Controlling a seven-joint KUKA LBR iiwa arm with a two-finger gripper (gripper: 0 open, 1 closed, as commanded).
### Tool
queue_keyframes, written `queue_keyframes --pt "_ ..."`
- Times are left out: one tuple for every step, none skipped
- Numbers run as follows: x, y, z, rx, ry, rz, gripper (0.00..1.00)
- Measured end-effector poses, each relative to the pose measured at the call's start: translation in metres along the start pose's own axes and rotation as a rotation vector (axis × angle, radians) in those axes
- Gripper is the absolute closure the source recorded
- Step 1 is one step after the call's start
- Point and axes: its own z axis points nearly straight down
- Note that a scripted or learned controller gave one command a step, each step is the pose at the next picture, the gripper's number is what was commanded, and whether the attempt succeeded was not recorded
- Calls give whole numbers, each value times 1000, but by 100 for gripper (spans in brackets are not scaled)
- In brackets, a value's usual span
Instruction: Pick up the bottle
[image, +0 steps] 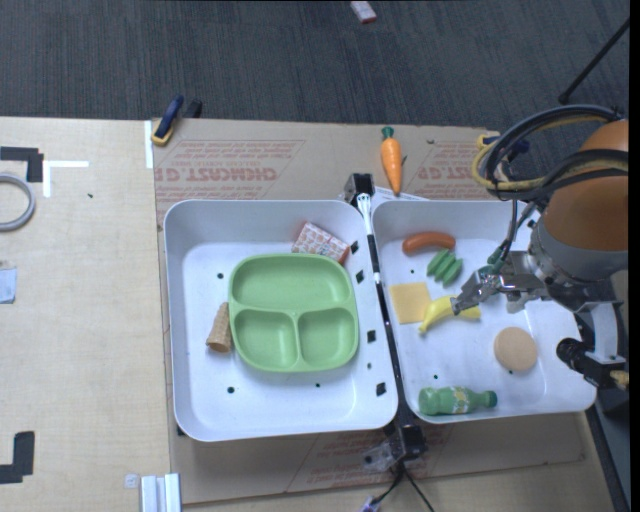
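Bottle (456, 400): lies on its side by the right bin's (560, 400) near wall; likely light, smooth plastic, apt to roll; grip across its body
Gripper (468, 298): above the banana (440, 314); fingers look closed, holding nothing
Nearby: egg (516, 350) closest; cheese slice (409, 302) farther; approach open

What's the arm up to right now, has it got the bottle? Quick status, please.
Gripper low in right bin, at the banana. Bottle not held, lying on its side at the bin's near edge. Nothing on top of it; egg nearby.
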Motion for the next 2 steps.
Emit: queue_keyframes --pt "0 0 -9 0 -1 1 100" --pt "73 -36 5 1 0 150 100"
